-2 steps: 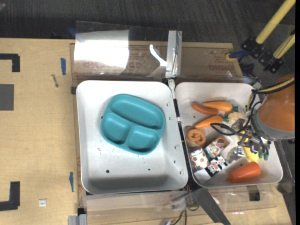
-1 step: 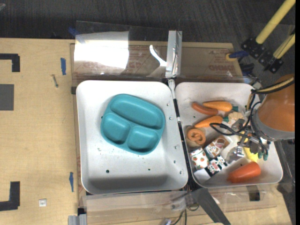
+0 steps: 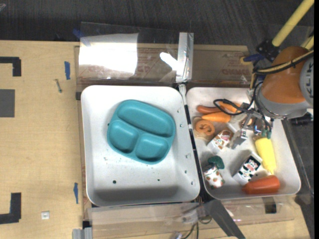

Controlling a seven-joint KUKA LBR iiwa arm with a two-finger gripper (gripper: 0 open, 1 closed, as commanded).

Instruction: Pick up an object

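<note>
— Which thing are you after?

— No one thing is named, so I judge by what lies closest. My gripper (image 3: 247, 125) hangs low in the right bin (image 3: 294, 176), in its upper middle, over a small white patterned piece (image 3: 222, 140) and just beside the yellow corn cob (image 3: 265, 152). The corn is my likeliest pick: it lies lengthwise along the bin's right side, apart from its neighbours on most sides.

— How would it handle?

— I'd guess light, hollow plastic, stiff enough but smooth, so it could slide out of a loose pinch. I would close across its narrow width near the middle, not at the tapered ends.

— Are you holding anything now?

— I cannot tell. The metal parts and wiring at my wrist blur together, and nothing visibly sits in my grasp.

— What else is around it?

— Below the corn lies a red piece (image 3: 262, 184), touching or nearly so, with a black-and-white block (image 3: 249, 168) just beside. Toward the bin's top left are two orange carrots (image 3: 215, 116) and a round brown pretzel (image 3: 203, 128); lower down, a dark green bit (image 3: 216, 162) and a spotted cup-like toy (image 3: 213, 177).

— And the other bin?

— The left bin (image 3: 99, 173) holds a teal divided plate (image 3: 141, 130), well apart from me. Both bins rest on the bench (image 3: 35, 148).
</note>
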